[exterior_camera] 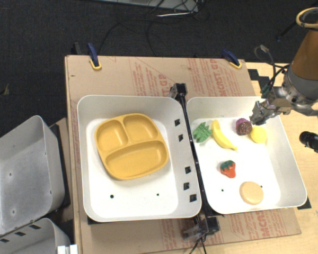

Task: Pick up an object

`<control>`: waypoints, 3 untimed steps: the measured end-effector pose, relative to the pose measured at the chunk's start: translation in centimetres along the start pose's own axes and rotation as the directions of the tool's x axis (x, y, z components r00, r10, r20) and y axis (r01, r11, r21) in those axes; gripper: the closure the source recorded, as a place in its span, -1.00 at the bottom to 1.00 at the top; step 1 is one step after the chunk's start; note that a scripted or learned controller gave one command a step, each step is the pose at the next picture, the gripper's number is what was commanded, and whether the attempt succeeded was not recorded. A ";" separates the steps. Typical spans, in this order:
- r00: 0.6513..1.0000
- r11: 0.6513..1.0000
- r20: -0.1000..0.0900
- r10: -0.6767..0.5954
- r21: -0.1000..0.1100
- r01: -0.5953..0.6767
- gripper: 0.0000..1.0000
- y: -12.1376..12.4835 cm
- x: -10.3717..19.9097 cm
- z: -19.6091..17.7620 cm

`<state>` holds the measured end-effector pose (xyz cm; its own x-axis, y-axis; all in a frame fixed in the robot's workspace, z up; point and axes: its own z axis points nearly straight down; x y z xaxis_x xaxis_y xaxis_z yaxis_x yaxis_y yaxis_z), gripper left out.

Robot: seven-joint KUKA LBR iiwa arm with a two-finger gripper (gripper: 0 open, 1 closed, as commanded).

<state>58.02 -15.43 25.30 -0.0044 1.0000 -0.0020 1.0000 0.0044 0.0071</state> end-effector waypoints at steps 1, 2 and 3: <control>1.000 1.000 -0.004 -0.004 0.007 0.004 1.00 -1.4 5.3 -0.6; 1.000 1.000 -0.004 -0.003 0.010 0.003 1.00 -3.5 9.9 -0.3; 1.000 1.000 -0.004 -0.004 0.009 0.004 1.00 -4.6 14.9 -0.6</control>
<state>53.34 -0.54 25.80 -0.0083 1.0000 0.0019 1.0000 0.0083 -0.0015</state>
